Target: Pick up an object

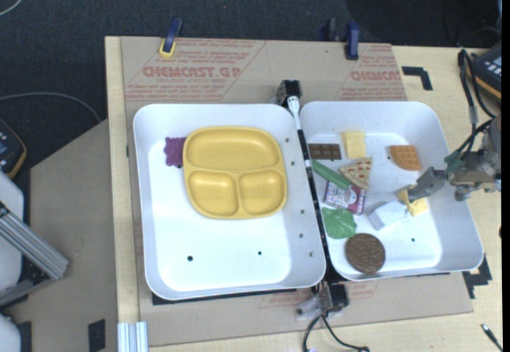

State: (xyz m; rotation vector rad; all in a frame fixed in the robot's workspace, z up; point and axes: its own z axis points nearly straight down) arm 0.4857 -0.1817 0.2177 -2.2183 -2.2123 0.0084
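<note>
Gripper (421,193) low over the right bin (446,259), close to its right wall, reaching in from that side. Fingertips pressed around a small yellow piece (416,205), but whether truly pinched or merely touched: cannot tell. White scrap (389,215) just beside the yellow piece, toward the bin's middle. Waffle piece (405,157) nearer the far wall, brown round cookie (366,252) by the near wall. Closest candidate by far, judged from here: the yellow piece, directly beneath the tips.
</note>
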